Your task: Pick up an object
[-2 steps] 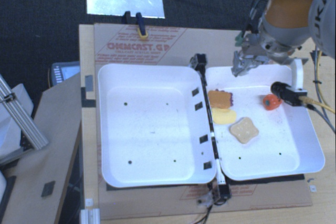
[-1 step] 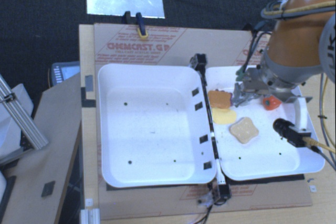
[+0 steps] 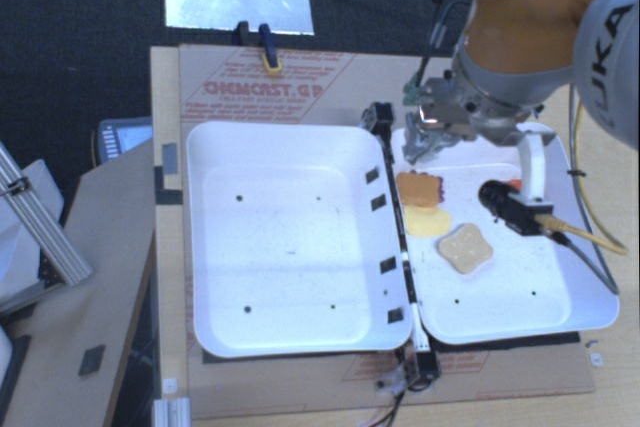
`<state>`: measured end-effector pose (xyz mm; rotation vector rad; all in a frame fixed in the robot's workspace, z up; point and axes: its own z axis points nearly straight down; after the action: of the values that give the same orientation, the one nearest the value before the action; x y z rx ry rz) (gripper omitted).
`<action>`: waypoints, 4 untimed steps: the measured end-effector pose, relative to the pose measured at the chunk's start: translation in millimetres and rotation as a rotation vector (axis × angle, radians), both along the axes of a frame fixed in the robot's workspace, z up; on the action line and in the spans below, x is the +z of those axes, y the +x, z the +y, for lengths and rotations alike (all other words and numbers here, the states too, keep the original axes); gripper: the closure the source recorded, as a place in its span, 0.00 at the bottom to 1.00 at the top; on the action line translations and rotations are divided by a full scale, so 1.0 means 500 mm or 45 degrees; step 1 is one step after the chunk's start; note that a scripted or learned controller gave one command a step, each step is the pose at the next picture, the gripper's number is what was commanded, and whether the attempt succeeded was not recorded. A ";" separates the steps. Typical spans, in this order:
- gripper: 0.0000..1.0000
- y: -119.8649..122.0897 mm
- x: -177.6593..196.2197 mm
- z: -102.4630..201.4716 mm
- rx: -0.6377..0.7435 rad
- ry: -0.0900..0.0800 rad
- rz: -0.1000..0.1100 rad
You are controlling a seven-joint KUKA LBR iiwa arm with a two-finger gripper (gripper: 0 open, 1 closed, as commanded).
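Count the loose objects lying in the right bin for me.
3 in plain view, clustered near the right bin's left wall: an orange block, a yellow disc in front of it, and a tan toast-shaped piece nearest the camera. The arm may hide others.

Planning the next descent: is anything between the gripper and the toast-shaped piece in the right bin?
Nothing visible. The gripper hangs over the right bin's far-left part; the toast-shaped piece lies nearer the camera, uncovered, the yellow piece beside it.

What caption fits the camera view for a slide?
KUKA arm's gripper above right bin holding toy foods; left bin alongside.
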<state>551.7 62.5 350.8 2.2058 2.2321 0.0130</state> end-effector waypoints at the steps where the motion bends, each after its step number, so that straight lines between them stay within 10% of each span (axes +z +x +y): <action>1: 1.00 -0.134 0.125 0.097 0.000 0.002 0.001; 4: 1.00 -0.077 0.286 0.225 -0.005 -0.002 0.007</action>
<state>513.1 174.9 493.8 2.2122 2.2294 0.0048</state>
